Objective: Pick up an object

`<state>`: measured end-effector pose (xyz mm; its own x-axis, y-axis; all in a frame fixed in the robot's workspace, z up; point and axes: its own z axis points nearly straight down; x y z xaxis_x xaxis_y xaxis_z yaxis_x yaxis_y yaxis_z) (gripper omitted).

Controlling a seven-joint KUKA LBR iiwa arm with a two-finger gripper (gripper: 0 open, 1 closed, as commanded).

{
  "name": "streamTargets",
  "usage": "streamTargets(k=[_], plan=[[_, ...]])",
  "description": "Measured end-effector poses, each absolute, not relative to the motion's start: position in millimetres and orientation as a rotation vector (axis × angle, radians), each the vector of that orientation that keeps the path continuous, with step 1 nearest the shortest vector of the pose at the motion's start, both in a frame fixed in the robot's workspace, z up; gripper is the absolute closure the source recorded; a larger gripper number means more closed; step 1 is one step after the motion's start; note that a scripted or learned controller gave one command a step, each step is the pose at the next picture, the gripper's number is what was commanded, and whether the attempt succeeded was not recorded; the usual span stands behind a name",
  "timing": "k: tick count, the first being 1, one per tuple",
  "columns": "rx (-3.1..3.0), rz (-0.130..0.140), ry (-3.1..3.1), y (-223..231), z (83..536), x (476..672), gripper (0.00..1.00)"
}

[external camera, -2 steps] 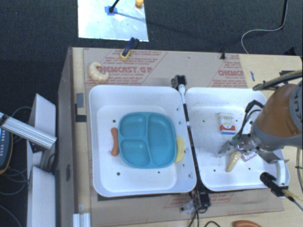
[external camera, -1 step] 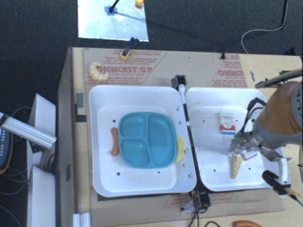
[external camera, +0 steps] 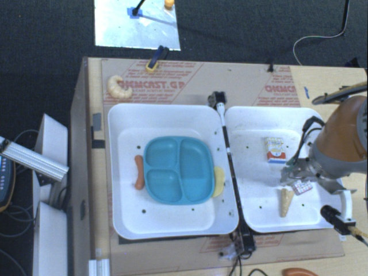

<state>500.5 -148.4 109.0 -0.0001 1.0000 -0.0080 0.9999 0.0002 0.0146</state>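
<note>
In the right bin (external camera: 253,211) a small white carton (external camera: 275,149) with red and blue print lies near the middle. A tan cone (external camera: 286,201) lies closer to the front wall. My gripper (external camera: 296,179) hangs low over the bin floor between the two, just right of the carton and above the cone's wide end. A small patterned piece (external camera: 302,187) shows right under it; I cannot tell whether it is held. The arm's orange band (external camera: 345,134) is at the right edge.
The left bin (external camera: 123,171) holds a blue divided plate (external camera: 177,169), a sausage (external camera: 138,172) to its left and a yellow piece (external camera: 219,180) at its right rim. A black rail (external camera: 226,148) separates the bins. A pale croissant-like item (external camera: 119,86) lies on the cardboard behind.
</note>
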Motion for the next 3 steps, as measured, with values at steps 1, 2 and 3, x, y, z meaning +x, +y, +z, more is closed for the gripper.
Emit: streamTargets(k=[1,2,3], plan=[[2.209,0.007,2.211,-148,109,500.5,0.00],[2.205,0.012,2.208,-149,89,492.0,0.00],[2.207,0.011,2.211,-149,99,491.8,1.00]])
